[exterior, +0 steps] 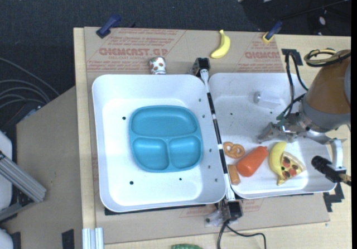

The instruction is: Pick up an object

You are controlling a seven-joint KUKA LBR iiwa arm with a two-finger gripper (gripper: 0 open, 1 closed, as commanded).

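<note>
Camera view looks down on the desk (pixel 89 130), its cardboard top carrying two white bins side by side. Near the desk's far left corner lies a blue clip (pixel 108 26). The left bin (pixel 109 108) holds a blue divided plate (pixel 165 137) at its middle, three compartments showing, nothing in them. Just beyond this bin's far edge, on the cardboard, sits a small white patterned object (pixel 158 65). Further along the far edge of the desk lies a small yellow banana (pixel 221 46), and beyond it, toward the far right corner, another blue clip (pixel 272 31).

The right bin (pixel 240 94) holds the toys along its near edge. A pretzel (pixel 232 149) lies close to the bin's left wall, with a small orange-brown piece (pixel 234 174) nearer the near left corner. Just beside the pretzel lies an orange carrot-like toy (pixel 251 161), tilted. Next to it a yellow banana (pixel 276 156) lies touching a pizza slice (pixel 291 165) near the bin's near right corner. A clear, faint object (pixel 266 97) rests in the far half of this bin.

The claw (pixel 273 132) sits low over the bin's middle, just beyond the yellow banana's far end, its metal fingers (pixel 266 136) pointing left toward the carrot toy. They are blurred and small, so I cannot tell whether they stand apart or together; nothing shows between them. The grey and orange arm (pixel 329 94) reaches in over the bin's right wall.
</note>
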